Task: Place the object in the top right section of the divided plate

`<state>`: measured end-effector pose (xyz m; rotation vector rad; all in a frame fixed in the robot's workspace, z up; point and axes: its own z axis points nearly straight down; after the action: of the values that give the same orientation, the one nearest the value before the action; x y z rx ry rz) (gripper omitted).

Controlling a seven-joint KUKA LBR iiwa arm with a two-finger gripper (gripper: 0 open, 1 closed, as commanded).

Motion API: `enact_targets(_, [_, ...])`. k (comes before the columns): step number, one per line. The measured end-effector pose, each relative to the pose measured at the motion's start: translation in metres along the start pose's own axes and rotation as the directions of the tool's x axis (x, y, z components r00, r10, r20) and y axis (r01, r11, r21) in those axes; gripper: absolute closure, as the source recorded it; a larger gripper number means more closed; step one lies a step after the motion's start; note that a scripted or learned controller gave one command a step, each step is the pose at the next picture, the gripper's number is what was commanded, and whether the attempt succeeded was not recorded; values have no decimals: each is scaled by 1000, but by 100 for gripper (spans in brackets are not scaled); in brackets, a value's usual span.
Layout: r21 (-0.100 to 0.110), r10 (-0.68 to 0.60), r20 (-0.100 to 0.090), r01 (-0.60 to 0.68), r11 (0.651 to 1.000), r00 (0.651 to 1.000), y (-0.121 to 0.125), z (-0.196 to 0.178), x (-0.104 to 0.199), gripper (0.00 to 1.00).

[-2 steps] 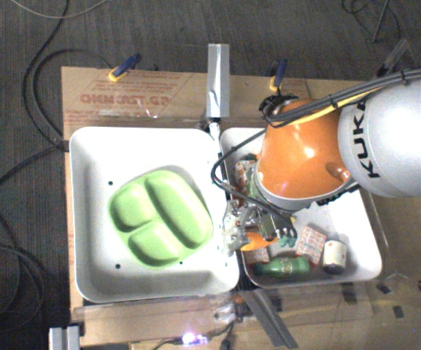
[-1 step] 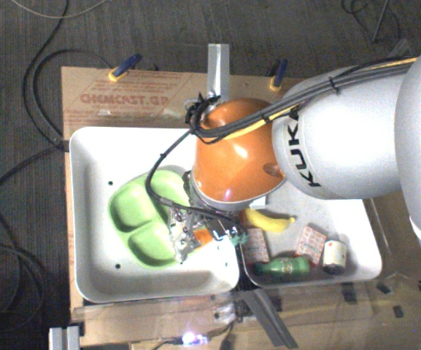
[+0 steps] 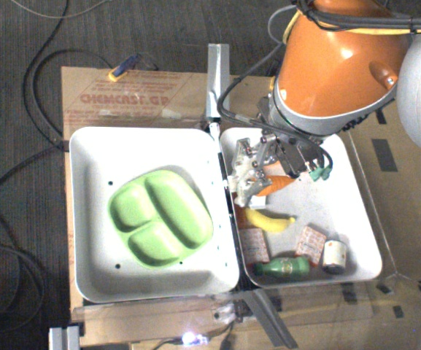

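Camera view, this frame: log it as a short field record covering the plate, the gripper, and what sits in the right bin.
plate: green three-section divided plate, in the left white bin, nothing on it
gripper: low over the right white bin's upper left part, at an orange carrot-like piece; grasp unclear
right bin contents: yellow banana, green bottle, two small patterned packets, small white cylinder
task status: object not yet on the plate

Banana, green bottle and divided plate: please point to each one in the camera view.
banana [image 3: 267, 221]: camera view, middle of its yellow body.
green bottle [image 3: 284, 267]: camera view, middle of its lying body.
divided plate [image 3: 160, 218]: camera view, ridge between its sections.
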<state>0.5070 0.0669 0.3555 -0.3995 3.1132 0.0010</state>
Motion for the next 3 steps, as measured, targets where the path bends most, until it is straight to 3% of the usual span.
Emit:
enact_targets(1, [0,-178,-3,178,984,984,-134,85,51,100])
enact_targets(2, [-1,-363,0,363,932,932,-187,18,59,100])
enact_targets(3, [-1,-419,1,419,908,908,-258,-78,57,100])
